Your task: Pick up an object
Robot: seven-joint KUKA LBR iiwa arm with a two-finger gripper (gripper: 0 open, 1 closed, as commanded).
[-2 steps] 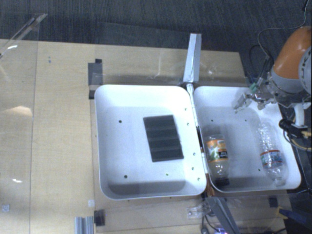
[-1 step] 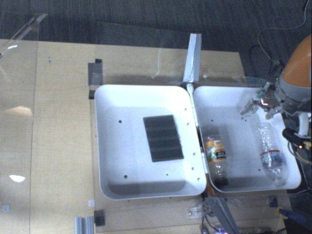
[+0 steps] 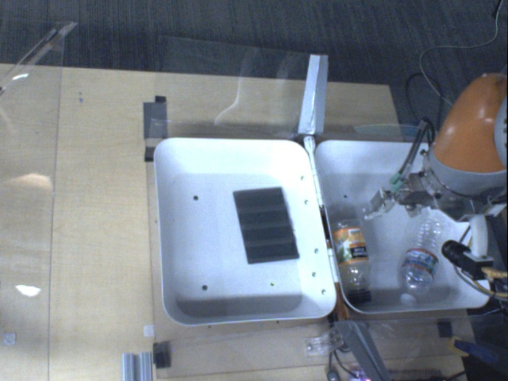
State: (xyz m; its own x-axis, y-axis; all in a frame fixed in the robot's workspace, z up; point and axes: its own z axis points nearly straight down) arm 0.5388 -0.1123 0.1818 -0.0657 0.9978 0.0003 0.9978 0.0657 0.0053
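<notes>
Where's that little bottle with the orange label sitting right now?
The orange-label bottle lies in the right bin, against its left wall, with a clear bottle to its right.

From my remote station I saw a pale wooden bench (image 3: 79, 236) carrying two shallow white bins side by side, their inner rims touching; the left bin (image 3: 182, 236) sat near the bench's middle; the right bin (image 3: 349, 165) lay beside it; small black brackets (image 3: 156, 117) stood at the left bin's outer corners.
</notes>
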